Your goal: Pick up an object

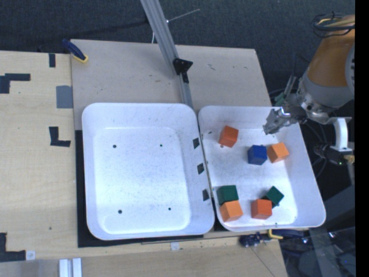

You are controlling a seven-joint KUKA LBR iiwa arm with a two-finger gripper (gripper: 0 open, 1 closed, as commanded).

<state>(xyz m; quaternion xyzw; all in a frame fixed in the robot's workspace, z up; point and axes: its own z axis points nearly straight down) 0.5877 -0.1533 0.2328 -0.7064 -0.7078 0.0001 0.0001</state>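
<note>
The right bin (305, 201) holds several small blocks. An orange block (228, 136) lies near its upper left. A blue block (257, 154) touches a lighter orange block (278, 152) at mid right. Along the front sit a dark green block (227, 193) against an orange block (232, 210), then a red-orange block (261, 209) beside another dark green block (274, 195). My gripper (275, 122) hangs over the bin's upper right part, just above and right of the blue and light orange pair. Nothing shows between its fingers.
The left bin (92, 154) lies beside the right one, sharing a middle rim. A grey metal bar (164, 33) slants from the top down to the bins' junction. A blue and yellow tool (75, 51) rests on the bench at upper left. Cables hang at far right.
</note>
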